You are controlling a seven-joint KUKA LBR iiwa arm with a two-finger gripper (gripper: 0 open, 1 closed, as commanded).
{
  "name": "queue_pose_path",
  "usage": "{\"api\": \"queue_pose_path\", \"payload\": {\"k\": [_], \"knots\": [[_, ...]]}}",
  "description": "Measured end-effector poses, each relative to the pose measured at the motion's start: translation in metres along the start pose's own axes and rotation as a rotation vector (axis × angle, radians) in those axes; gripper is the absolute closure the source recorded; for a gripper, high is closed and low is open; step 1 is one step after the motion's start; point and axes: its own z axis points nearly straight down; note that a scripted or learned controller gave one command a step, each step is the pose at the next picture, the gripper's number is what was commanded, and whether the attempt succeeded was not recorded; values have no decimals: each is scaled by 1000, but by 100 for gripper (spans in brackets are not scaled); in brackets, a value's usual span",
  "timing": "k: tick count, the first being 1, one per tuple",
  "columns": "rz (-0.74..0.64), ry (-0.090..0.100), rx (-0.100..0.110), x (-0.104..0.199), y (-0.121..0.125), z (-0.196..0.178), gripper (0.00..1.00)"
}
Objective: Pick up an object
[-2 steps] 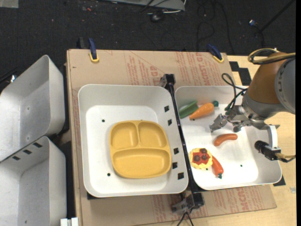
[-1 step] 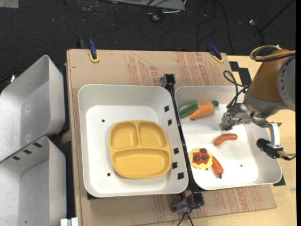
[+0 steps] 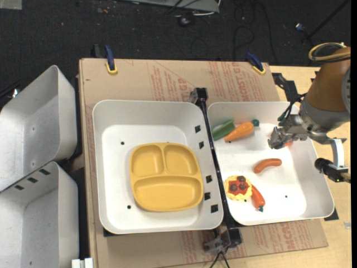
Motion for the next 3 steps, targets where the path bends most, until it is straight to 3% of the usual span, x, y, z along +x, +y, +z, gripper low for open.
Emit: {"api": "queue_pose_path", "payload": {"k": [2, 3], "knots": [[-4, -1, -2, -1, 5, -97, 100], [-9, 4, 6, 52, -4, -104, 100]]}}
